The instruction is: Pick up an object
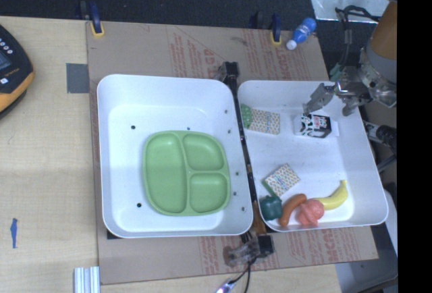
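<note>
Overhead, the fixed camera looks down on a bench [47, 150] bearing two shallow white bins side by side. The arm reaches in from the right, and its pincer [331, 100] hangs with fingers apart over the far end of the right bin [358, 170], holding nothing. Just below it lies a small black-and-white carton [314, 125], the likeliest target. This looks like the approach stage; the next move calls for lowering squarely over the carton and closing. The right bin also holds two patterned packets [264, 121], a green pepper [271, 206], a carrot [292, 208], a pink toy [310, 212] and a banana [333, 196]. The left bin [121, 102] holds a green divided plate [185, 172].
</note>
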You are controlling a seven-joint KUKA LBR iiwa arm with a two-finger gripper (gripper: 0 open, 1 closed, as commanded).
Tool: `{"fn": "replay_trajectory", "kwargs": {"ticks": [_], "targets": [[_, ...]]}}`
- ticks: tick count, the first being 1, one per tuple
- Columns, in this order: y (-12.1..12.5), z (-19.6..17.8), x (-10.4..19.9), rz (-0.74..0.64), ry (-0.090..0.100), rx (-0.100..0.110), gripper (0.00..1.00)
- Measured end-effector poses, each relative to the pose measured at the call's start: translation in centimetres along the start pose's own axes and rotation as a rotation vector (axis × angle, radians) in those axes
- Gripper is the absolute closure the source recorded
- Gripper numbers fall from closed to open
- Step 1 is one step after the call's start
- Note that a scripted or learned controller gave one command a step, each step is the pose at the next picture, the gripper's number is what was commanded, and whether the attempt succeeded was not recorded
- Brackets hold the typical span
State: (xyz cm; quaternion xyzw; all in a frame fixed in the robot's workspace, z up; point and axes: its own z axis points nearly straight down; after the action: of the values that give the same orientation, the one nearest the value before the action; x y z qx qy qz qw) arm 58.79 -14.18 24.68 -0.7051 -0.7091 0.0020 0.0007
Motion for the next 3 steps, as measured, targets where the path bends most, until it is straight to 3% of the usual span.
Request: {"fn": "replay_trajectory", "kwargs": {"ticks": [1, 2, 3], "targets": [[3.9, 10.9, -7.1, 0.002, 0.000, 0.003, 0.00], [6.4, 14.5, -5.2, 0.001, 0.001, -0.002, 0.00], [0.2, 15.5, 0.7, 0.000, 0.001, 0.000, 0.00]]}}
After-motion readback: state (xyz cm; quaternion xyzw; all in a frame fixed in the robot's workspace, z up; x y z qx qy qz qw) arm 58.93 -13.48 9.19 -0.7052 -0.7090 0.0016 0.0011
